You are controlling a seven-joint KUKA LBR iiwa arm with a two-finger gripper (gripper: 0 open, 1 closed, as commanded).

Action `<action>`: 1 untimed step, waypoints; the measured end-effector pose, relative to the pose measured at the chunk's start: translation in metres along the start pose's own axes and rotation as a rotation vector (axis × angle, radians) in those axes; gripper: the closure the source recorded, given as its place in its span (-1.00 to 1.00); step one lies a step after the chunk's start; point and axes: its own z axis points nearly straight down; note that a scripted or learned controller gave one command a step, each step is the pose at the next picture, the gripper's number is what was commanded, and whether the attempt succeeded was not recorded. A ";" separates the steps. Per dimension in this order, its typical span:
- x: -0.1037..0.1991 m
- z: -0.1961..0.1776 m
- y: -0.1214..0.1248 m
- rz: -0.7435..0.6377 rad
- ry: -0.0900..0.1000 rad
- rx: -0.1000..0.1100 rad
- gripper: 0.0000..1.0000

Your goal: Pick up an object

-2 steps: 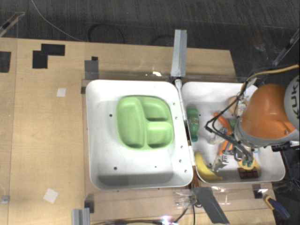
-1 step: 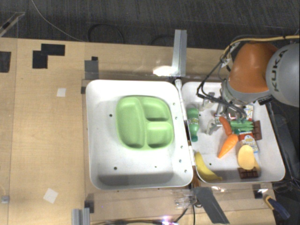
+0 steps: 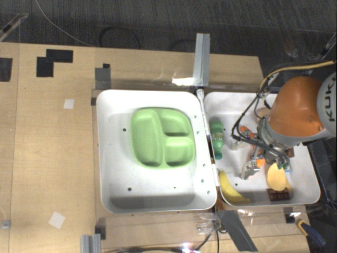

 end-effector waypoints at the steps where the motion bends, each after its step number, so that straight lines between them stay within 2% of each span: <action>1: -0.007 -0.014 0.000 -0.003 -0.022 0.003 1.00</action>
